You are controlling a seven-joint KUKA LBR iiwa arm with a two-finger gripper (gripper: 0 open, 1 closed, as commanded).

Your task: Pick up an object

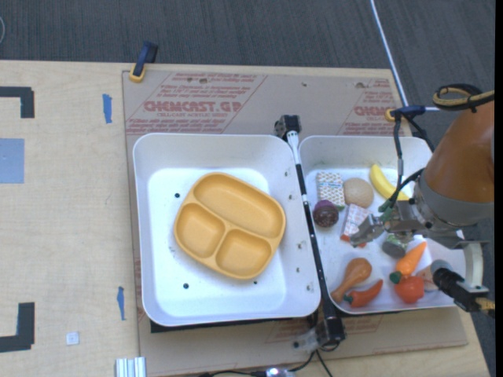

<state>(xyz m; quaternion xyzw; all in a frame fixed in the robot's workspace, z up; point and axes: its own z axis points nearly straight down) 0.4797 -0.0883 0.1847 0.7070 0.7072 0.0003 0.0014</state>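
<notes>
My gripper (371,232) hangs low inside the right bin (343,149), among the toy foods. Just left of it lies a small white and red packet (354,219), touching or nearly touching it. A purple onion (325,213) sits further left. Behind are a speckled wafer (330,185), a tan egg (357,191) and a yellow banana (383,181). In front lie an orange squash (353,275), a red chili (366,293), a carrot (413,259) and a tomato (409,290). The arm hides the bin's right part.
The left bin (149,159) holds a yellow three-part plate (229,225). A black bracket (288,124) sits at the ridge between the bins. The orange wrist band (468,159) and a cable loom over the right bin's far corner.
</notes>
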